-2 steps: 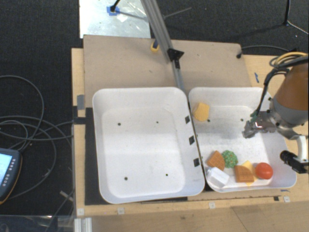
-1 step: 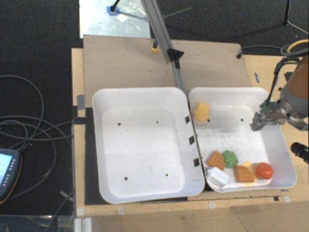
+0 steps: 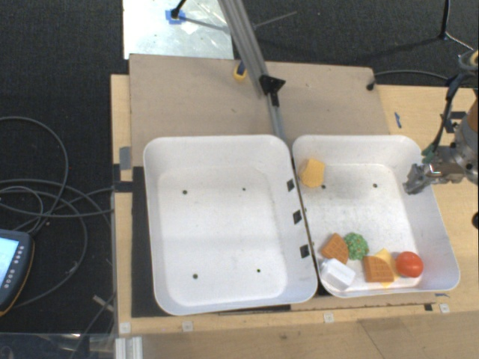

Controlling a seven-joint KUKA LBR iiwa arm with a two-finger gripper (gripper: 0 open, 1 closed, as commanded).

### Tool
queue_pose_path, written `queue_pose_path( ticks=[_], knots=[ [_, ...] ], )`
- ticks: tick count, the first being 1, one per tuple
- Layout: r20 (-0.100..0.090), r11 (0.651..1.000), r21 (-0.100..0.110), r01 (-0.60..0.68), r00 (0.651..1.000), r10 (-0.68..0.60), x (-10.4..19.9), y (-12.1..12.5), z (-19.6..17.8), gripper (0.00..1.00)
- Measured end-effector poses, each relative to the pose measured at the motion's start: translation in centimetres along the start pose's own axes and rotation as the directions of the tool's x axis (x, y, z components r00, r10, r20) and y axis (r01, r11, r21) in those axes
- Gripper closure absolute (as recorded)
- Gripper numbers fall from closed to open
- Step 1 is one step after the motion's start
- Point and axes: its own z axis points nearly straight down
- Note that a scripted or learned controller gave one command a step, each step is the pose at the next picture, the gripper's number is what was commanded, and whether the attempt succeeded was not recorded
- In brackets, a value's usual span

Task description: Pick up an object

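Observation:
The right bin holds several small items. A yellow block sits near its far left corner. Along the near edge lie an orange wedge, a green lumpy piece, an orange waffle-like piece, a yellow wedge, a red ball and a white block. My gripper hangs over the bin's right rim, apart from all of them, with nothing seen between its fingers.
The left bin lies beside the right one, with black clips along the shared edge. A grey pole slants across the bench's far side. Cables and a pendant lie on the floor at left.

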Motion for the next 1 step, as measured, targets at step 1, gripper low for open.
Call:
queue_pose_path(
  ticks=[1],
  knots=[
    [-0.005,1.000,0.007,0.005,1.000,-0.005,5.17,-0.39,1.19,1.00]
  ],
)
